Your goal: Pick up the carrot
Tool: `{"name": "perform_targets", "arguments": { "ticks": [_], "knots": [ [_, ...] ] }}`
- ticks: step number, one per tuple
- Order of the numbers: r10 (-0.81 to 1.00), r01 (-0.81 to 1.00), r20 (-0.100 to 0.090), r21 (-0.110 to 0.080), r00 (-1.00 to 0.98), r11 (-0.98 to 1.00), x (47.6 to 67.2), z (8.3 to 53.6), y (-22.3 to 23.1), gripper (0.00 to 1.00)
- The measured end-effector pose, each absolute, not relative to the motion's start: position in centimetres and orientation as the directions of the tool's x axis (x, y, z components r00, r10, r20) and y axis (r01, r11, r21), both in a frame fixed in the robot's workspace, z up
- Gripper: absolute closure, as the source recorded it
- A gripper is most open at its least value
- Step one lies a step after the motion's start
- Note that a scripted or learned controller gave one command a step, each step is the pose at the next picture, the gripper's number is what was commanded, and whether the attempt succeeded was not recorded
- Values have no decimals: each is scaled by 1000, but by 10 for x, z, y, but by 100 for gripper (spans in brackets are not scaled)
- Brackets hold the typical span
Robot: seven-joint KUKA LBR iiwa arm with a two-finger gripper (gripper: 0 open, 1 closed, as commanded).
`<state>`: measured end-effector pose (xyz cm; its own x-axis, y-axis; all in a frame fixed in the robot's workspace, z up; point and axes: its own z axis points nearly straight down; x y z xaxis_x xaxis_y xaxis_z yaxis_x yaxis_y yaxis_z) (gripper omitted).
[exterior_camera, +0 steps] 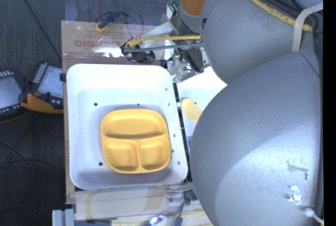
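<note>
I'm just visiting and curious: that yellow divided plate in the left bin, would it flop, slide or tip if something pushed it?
The yellow plate looks like moulded plastic, so probably stiff and light. It lies flat and wide, so unlikely to tip. On the smooth white bin it would likely slide.

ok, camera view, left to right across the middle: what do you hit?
Black handheld pendant with orange trim on the floor → shallow white bin → yellow three-compartment plastic tray inside it → small pale yellow piece in the second bin → large grey arm body.
</note>
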<state>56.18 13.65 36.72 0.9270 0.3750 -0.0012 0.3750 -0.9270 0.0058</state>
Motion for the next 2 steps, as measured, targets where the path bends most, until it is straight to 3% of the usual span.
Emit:
{"name": "perform_targets", "arguments": {
  "ticks": [1,2],
  "knots": [
    [344,344,-4,5,939,-939,613,335,113,100],
    [326,326,-7,0,945,-945,616,183,159,100]
  ]
}}
